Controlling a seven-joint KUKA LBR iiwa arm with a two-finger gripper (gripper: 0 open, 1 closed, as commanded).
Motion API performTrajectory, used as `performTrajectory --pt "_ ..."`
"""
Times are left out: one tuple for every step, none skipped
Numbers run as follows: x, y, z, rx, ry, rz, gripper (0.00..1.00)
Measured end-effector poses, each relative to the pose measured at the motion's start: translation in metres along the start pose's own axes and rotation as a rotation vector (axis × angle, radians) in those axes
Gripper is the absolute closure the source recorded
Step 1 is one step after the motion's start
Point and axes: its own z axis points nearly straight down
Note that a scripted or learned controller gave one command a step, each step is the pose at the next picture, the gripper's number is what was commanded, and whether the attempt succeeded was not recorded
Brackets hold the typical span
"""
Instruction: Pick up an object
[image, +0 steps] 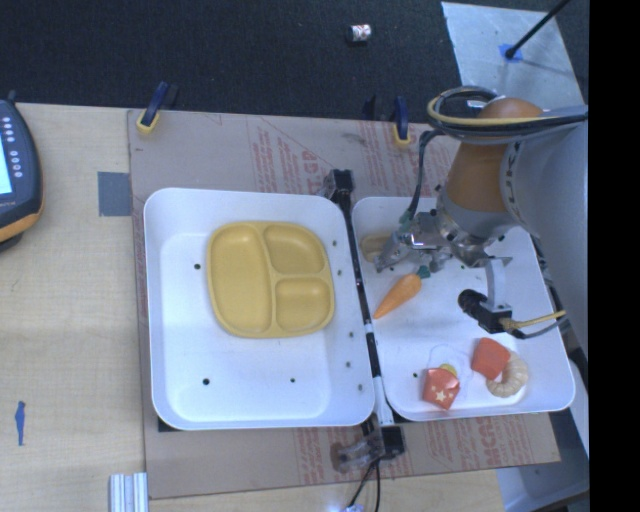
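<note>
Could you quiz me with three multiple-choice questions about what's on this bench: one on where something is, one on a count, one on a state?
1. Where does the yellow tray lie?
A. left bin
B. right bin
C. bare bench

2. How many compartments has the tray?
A. two
B. three
C. five

3. How does the carrot rest?
A. upright
B. flat on the bin floor
C. on the tray

Answers: 1 A, it lies within the left bin's walls. 2 B, one long and two small sections show. 3 B, it lies slanted below the pincer.
</note>
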Motion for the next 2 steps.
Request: performTrajectory --pt "-0.001 -0.07 0.001 0.01 0.001 0.002 0.0" --pt "-0.002 -0.067 -0.01 0.005 -0.001 0.002 1.0"
